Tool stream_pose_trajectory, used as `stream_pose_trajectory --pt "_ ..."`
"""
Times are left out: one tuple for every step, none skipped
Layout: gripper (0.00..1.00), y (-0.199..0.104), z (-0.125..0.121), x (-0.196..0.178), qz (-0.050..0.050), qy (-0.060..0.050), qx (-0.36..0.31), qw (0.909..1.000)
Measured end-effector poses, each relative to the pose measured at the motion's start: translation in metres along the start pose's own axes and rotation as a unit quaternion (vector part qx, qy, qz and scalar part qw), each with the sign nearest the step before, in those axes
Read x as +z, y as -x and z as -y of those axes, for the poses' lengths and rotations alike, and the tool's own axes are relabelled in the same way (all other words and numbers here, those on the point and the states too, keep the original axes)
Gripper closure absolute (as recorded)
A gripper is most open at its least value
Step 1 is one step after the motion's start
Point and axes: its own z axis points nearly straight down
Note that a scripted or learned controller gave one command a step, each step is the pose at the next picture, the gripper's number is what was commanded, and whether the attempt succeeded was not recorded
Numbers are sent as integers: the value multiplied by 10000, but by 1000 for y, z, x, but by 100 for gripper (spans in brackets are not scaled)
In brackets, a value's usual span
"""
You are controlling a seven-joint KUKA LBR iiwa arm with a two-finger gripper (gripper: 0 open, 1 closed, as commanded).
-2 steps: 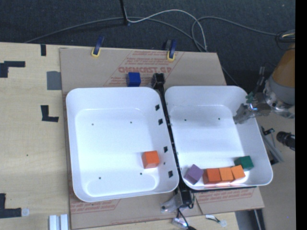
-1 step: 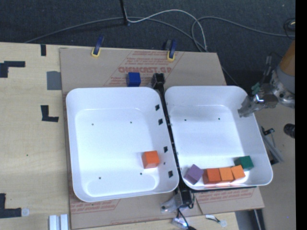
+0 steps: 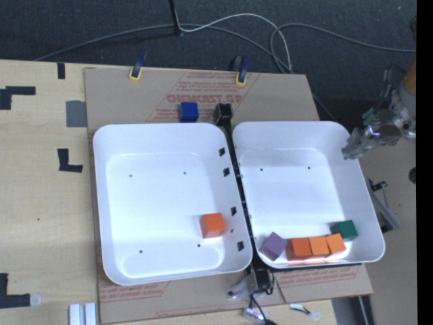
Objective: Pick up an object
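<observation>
An orange cube (image 3: 212, 225) lies in the left bin (image 3: 122, 147), near its lower right corner. Along the near wall of the right bin (image 3: 298, 141) sit a purple block (image 3: 272, 246), two orange blocks (image 3: 298, 248) (image 3: 319, 247), a lighter orange block (image 3: 335, 244) and a green block (image 3: 346, 230). My gripper (image 3: 356, 143) hangs at the right bin's far right rim, well away from all the blocks, with the arm behind it at the view's right edge.
A blue cube (image 3: 189, 111) rests on the cardboard sheet behind the left bin, beside a black clamp (image 3: 222, 113). Two clips (image 3: 138, 68) hold the cardboard's far edge. Cables run across the dark floor at the back.
</observation>
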Motion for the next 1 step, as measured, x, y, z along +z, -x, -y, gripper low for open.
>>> stream_pose_trajectory --pt "100 -48 -13 17 -9 -17 -19 10000"
